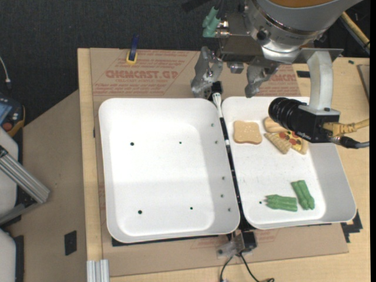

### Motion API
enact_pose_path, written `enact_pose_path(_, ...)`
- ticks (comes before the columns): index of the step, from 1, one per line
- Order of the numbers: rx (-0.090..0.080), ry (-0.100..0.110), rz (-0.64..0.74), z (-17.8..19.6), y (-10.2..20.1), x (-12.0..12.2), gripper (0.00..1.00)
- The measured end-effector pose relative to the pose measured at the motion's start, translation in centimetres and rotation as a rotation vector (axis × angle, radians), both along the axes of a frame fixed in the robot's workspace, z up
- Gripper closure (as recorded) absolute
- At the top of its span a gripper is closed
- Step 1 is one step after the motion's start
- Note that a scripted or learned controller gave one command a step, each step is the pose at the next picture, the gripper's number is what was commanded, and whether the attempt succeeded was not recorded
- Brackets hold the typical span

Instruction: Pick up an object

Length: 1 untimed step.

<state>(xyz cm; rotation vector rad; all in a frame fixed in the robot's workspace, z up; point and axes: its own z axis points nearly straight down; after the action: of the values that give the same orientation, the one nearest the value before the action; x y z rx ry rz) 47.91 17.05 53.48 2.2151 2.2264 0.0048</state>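
Camera view: the gripper (230, 80) hangs at the bins' far edge with its fingers spread wide, nothing between them. Just below it and slightly right lies the toast slice (247, 133), probably light, stiff and flat, best pinched across its edges. Further right is the pizza wedge (286, 140).
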Motion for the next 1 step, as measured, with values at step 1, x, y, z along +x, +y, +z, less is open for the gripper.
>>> enact_pose_path(1, 0.000, 0.000, 0.000, -0.01, 4.04, -0.02, 0.00)
